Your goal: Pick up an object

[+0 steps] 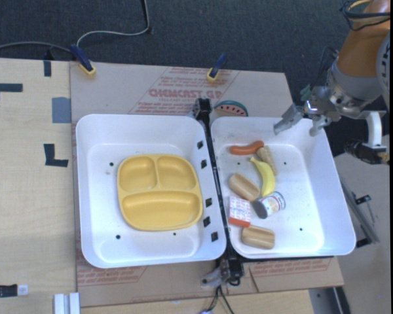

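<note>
- The arm (363, 51) enters at the upper right of the frame, its orange band above a grey wrist.
- The pincer (300, 122) sits at the upper right corner of the right bin (327, 195), over its far rim; its two fingers are spread wide apart, one (283, 121) pointing toward the lower left, the other (316, 124) shorter in view, and nothing lies between them.
- The right bin holds the small things, all clustered in its left and middle part, below and to the left of the pincer.
- A red-orange sausage (247, 149) lies nearest the pincer, at the top of the cluster.
- Just below it a yellow banana (266, 175) curves downward, with a small tan piece (267, 156) touching its upper end.
- A brown bread roll (243, 186) lies to the left of the banana, just beside it.
- A small can (270, 205) lies on its side at the banana's lower end, touching it or nearly so.
- A white packet with red print (240, 208) lies left of the can, and a thin orange piece (238, 222) sits just under it.
- A second brown roll (258, 237) lies lowest in the bin, near the front wall.
- The left bin (95, 175) holds a yellow divided plate (160, 192) in its middle, three compartments facing up.
- Both bins rest on a sheet of cardboard (150, 90) on the counter (19, 175); two clamps with yellow and blue handles (84, 60) (216, 70) grip the cardboard's far edge.
</note>
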{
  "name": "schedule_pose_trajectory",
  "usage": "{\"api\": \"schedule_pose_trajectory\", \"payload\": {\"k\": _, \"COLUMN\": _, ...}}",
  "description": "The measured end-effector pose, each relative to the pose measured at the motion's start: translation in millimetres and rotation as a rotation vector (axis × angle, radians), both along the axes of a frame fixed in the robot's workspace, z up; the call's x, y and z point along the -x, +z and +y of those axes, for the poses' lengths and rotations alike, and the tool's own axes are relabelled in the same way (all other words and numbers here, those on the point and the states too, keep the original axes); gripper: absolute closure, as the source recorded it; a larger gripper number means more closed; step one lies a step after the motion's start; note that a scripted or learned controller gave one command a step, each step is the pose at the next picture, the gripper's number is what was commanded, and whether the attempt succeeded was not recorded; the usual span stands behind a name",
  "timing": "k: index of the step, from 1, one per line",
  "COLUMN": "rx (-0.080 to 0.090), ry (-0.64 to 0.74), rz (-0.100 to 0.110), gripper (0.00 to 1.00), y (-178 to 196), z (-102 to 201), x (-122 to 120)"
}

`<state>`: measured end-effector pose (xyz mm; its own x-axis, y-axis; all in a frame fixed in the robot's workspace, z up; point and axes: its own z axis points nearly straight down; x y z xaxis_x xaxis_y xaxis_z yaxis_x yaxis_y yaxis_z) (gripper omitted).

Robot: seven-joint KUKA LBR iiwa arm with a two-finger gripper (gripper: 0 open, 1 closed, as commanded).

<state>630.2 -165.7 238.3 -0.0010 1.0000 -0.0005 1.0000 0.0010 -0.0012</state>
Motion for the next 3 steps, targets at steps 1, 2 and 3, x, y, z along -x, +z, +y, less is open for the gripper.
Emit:
{"api": "schedule_pose_trajectory", "payload": {"k": 1, "rx": 0.000, "ry": 0.001, "rz": -0.004, "gripper": 0.00, "y": -151.7, "z": 4.0, "x": 0.4}}
{"api": "schedule_pose_trajectory", "payload": {"k": 2, "rx": 0.002, "ry": 0.002, "rz": -0.006, "gripper": 1.00, "y": -141.4, "z": 3.4, "x": -0.1}}
{"api": "schedule_pose_trajectory", "payload": {"k": 3, "rx": -0.001, "ry": 0.002, "rz": -0.002, "gripper": 1.00, "y": -10.6, "z": 56.5, "x": 40.8}}
